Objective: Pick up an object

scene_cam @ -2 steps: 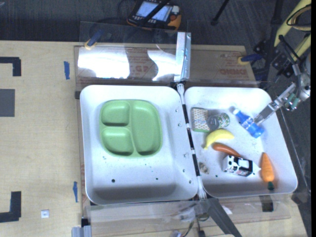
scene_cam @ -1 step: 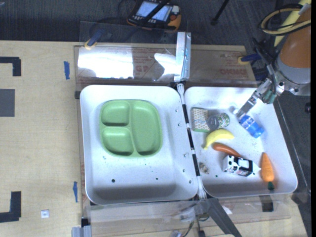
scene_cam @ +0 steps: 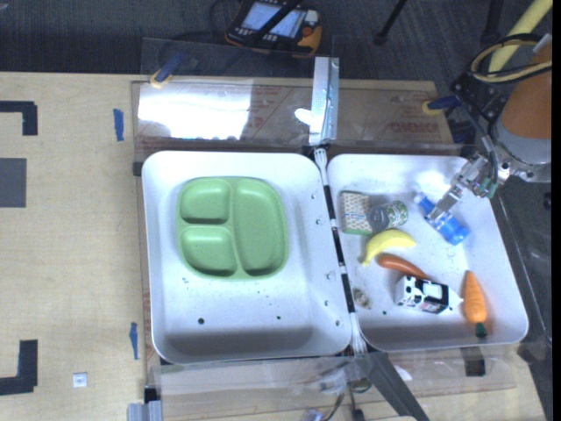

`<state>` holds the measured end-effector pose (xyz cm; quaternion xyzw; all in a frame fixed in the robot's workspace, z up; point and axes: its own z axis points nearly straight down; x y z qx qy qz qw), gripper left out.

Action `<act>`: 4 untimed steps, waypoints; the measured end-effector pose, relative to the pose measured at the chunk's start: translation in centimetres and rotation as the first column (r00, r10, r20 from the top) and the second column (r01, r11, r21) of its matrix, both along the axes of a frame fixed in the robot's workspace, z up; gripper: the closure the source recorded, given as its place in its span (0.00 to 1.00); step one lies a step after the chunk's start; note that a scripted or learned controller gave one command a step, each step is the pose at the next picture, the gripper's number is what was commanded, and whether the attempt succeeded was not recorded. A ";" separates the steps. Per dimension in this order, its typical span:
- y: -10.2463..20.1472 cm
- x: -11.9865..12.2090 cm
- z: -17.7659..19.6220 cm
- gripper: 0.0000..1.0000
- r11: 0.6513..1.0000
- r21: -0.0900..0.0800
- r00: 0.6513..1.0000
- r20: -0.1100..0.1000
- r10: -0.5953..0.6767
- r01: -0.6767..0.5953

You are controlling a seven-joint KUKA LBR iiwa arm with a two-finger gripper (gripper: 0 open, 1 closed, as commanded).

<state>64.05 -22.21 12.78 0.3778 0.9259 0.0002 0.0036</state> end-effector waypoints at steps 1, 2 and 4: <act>0.3 0.5 -4.2 0.00 1.000 0.004 1.000 -0.006 0.019 -0.019; 0.3 0.7 -2.9 1.00 1.000 0.000 1.000 0.003 0.021 -0.021; 0.1 1.5 -4.0 0.00 0.999 0.008 0.999 -0.020 0.041 -0.041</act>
